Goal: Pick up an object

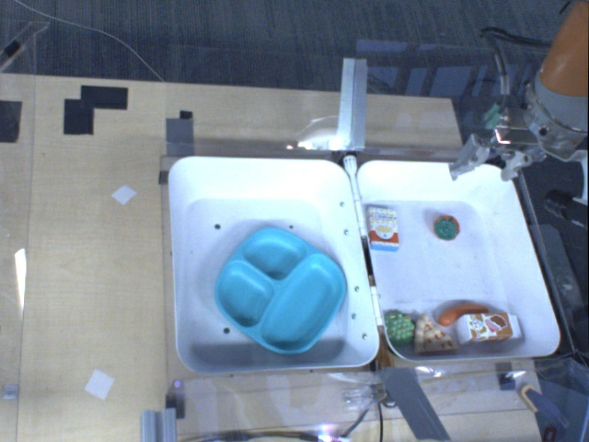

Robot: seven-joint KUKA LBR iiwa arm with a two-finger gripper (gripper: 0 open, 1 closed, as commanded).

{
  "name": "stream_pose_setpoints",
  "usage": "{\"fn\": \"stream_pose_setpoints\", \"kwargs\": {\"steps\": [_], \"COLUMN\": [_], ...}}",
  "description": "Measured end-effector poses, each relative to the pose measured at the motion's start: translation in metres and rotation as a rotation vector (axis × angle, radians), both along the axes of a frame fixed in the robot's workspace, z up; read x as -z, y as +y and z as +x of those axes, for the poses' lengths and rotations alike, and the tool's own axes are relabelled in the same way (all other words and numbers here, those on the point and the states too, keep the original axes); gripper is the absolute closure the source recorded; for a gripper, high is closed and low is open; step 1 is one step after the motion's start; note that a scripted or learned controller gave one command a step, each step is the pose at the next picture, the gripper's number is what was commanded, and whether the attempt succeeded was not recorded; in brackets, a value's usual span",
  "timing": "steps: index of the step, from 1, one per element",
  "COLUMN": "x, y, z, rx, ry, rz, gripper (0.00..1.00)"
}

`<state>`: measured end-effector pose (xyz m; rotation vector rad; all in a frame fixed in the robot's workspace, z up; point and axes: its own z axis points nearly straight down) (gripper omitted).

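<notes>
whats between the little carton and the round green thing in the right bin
Nothing: in the camera view, bare white bin floor separates the carton from the round green thing.

We see the bench under bright, even overhead light, with both white bins close to washed out. Glare flares on the upright metal post [353, 104] behind the bins and along the divider [362, 238] between them. A soft grey shadow pools beneath the blue divided plate [281, 288], toward the left bin's [198, 274] near wall. The small carton [382, 226] and the green ball [446, 227] in the right bin [534, 274] cast almost no shadow. Bright reflections streak the clear sheet over the wooden bench [83, 274]. The dark carpet [276, 17] at the top reads grainy. The gripper [488, 159] at the upper right is soft, its edges smeared.
</notes>
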<state>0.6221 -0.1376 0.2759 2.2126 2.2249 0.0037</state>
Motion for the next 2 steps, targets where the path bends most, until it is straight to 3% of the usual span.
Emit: {"fn": "stream_pose_setpoints", "kwargs": {"steps": [1, 2], "x": [0.143, 0.189], "y": [-0.012, -0.054], "z": [-0.058, 0.008], "rx": [0.003, 0.040], "ry": [0.002, -0.002], "rz": [0.001, 0.000], "gripper": [0.00, 0.00]}}
